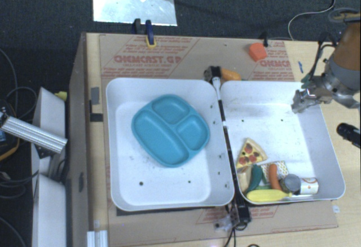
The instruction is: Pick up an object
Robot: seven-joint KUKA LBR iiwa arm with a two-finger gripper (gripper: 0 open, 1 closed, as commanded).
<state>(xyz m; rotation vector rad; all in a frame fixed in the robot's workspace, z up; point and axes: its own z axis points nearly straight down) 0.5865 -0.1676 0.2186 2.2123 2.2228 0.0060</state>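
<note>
In the camera view, the toy food lay heaped in the right bin's (333, 153) front corner: a pizza slice (250, 154), a yellow banana (265, 195), a carrot (273, 176). They looked light, stiff and slick; the pizza slice, apart from the heap, seemed best pinched across its flat sides. The gripper (300, 100) hung over the bin's back right edge, holding nothing I could see; how wide it stood I couldn't tell.

We cannot tell how the gripper (300, 100) stands, its tip being small and blurred, while the arm (345, 65) runs off the right edge, and the toys piled in the right bin (271, 110)'s near corner overlap, the banana (265, 195) covering their lower ends.
</note>
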